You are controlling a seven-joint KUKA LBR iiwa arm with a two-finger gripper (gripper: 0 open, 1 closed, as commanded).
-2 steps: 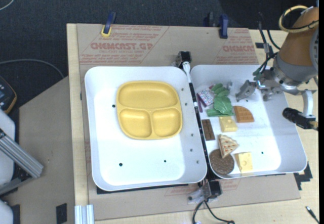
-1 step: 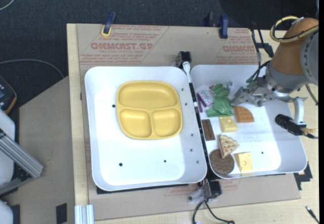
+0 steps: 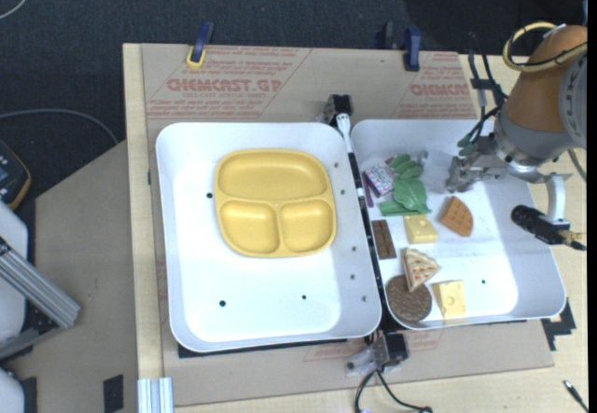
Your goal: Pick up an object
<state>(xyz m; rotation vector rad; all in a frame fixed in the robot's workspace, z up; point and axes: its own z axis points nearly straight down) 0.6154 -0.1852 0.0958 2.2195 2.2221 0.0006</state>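
Two white bins sit on a cardboard-topped bench (image 3: pixel 280 75); the gripper (image 3: pixel 464 171) hovers at the right bin's (image 3: pixel 522 295) far edge, grip state unclear.

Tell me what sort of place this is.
Most likely a robotics lab bench set up for grasping trials. Two white bins sit side by side on a clamped board, one holding a yellow divided tray, the other play food, with the robot arm and its pincer over them.
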